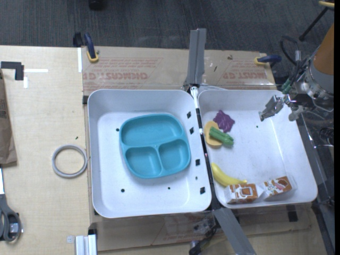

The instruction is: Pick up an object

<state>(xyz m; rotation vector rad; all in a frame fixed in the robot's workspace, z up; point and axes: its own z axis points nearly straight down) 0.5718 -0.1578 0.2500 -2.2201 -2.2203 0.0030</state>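
Observation:
The right bin (297, 142) holds several small items. A purple bunch of grapes (224, 120) lies near its left wall, with a green vegetable (221, 137) resting on a yellow round piece (210, 140) just below it. A yellow banana (227, 177) lies at the front left. Beside it stand two small brown-and-white cartons (243, 193) (278, 186) along the front wall. My gripper (271, 108) hangs over the bin's back right part, well apart from all of these, with nothing seen in it.
The left bin (101, 142) carries a blue divided plate (155, 145). A grey tape ring (69, 160) and scissors (8, 223) lie on the bench to the left. A grey post (196, 57) rises behind the bins' shared wall.

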